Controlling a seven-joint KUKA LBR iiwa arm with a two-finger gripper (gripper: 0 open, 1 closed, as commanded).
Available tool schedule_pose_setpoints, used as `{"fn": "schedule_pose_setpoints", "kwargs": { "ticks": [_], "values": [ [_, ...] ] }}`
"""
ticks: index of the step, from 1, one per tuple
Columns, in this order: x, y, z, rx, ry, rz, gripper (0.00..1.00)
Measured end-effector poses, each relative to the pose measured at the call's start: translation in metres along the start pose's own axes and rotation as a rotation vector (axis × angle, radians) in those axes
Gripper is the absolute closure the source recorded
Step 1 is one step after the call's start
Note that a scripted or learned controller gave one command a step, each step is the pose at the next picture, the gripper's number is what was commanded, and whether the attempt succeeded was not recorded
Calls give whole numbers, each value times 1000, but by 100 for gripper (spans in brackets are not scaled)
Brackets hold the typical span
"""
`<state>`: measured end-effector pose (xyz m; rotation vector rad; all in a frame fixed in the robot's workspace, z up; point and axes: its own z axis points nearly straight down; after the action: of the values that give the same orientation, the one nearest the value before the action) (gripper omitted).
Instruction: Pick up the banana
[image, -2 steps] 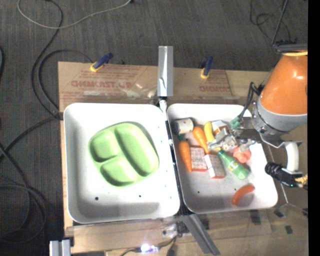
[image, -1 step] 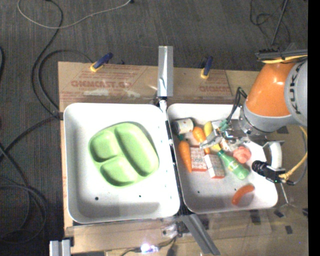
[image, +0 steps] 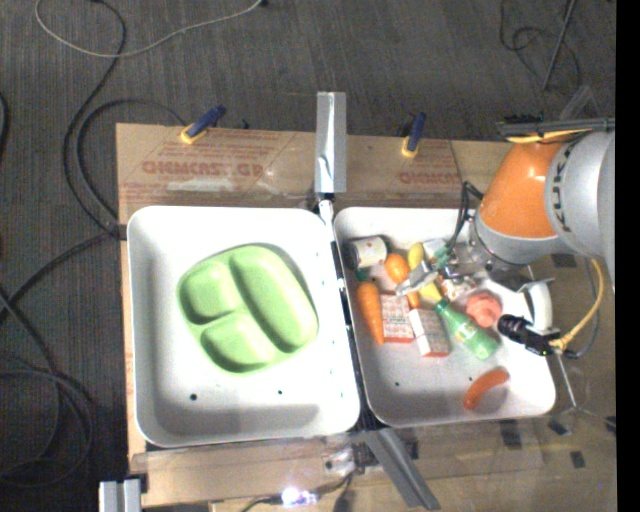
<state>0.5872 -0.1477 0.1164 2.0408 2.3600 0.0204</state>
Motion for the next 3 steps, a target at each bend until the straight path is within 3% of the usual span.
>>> {"fn": "schedule_pose_setpoints", "kwargs": {
  "ticks": [1, 2, 3],
  "values": [
    [26, 32, 28, 14, 1, -29, 0],
    [26, 32, 18, 13, 2, -28, 100],
    [-23, 54, -144, 24, 6, -112, 100]
  ]
}}
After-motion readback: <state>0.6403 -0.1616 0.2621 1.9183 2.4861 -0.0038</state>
